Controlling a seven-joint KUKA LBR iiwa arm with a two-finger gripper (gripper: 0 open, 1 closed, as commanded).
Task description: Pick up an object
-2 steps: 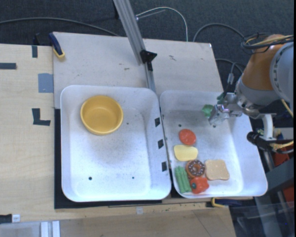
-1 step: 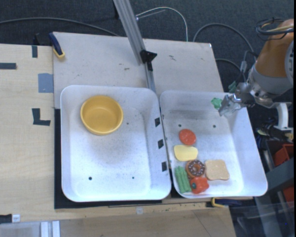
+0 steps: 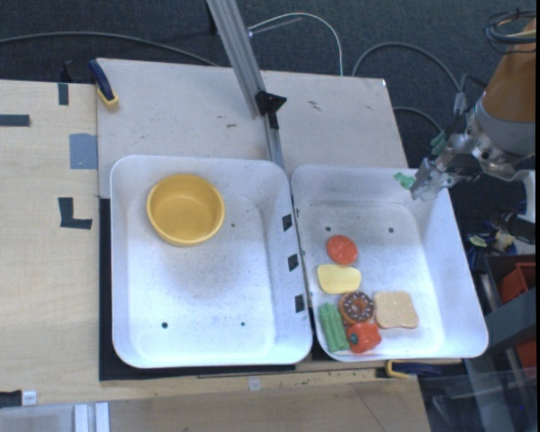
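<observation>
Left bin [image 3: 135,331] held just a yellow bowl [image 3: 185,208] near its far-left corner, untouched. Right bin [image 3: 450,268] had the candidates bunched at its near side: red tomato-like piece [image 3: 342,249], yellow slice [image 3: 339,279] right below it, chocolate donut [image 3: 356,307], toast slice [image 3: 396,310] just beside the donut, green bean-like piece [image 3: 332,326], and a red piece [image 3: 364,337] at the near edge. Gripper [image 3: 425,184] hung over the right bin's far-right corner, well apart from the food cluster; cannot tell whether it was released or clenched, and nothing showed in it. Judged: pick not started, everything lay in the bins. Left: choose an item, move over, descend, grasp, lift.
</observation>
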